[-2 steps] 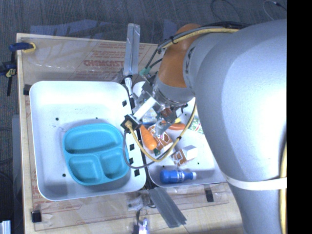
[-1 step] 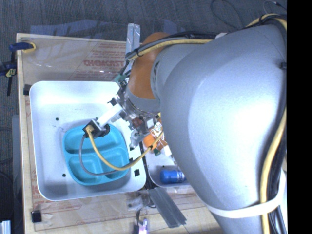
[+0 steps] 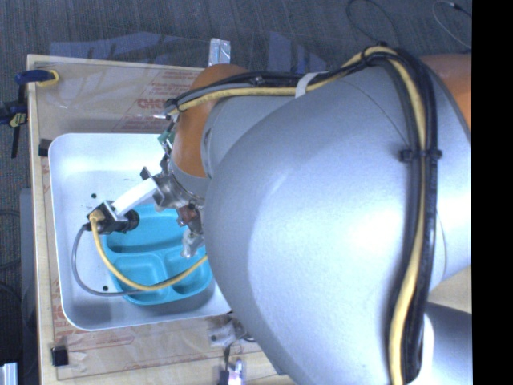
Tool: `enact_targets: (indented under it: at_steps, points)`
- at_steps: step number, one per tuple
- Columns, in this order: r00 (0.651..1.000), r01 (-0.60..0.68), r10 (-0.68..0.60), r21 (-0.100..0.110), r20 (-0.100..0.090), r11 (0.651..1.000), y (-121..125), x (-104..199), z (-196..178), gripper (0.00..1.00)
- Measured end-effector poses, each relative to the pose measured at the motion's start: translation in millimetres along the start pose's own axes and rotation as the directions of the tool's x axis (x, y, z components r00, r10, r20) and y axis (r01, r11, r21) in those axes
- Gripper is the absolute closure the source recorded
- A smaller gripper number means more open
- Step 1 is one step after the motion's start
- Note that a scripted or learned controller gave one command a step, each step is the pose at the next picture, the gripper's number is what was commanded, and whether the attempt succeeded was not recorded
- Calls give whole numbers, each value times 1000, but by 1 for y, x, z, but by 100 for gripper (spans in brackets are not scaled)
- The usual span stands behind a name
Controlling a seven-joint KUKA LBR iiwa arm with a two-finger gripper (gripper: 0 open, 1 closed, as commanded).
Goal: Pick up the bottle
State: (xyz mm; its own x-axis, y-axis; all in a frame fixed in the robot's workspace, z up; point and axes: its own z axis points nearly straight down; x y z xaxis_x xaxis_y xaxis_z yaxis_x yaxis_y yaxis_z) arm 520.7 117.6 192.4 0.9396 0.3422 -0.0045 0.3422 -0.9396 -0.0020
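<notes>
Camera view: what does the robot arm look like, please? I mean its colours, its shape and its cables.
The arm has a smooth, rounded, glossy grey shell. Above the wrist there is an orange band. A yellow cable and a black cable run together along the shell, held by a black clip, with a white wrap nearer the wrist.

Grey arm (image 3: 321, 215) looms over white bin (image 3: 64, 183); blue divided tray (image 3: 160, 257) inside, gripper (image 3: 191, 243) over tray.
</notes>
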Motion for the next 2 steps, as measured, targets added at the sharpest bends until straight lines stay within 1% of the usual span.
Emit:
enact_targets:
  at_steps: [1, 2]
  points:
    - [990, -139, 139, 9, -14, 990, -19, -14, 92, 0]
    - [996, 87, -87, 0, -1, 996, -88, 5, 24, 0]
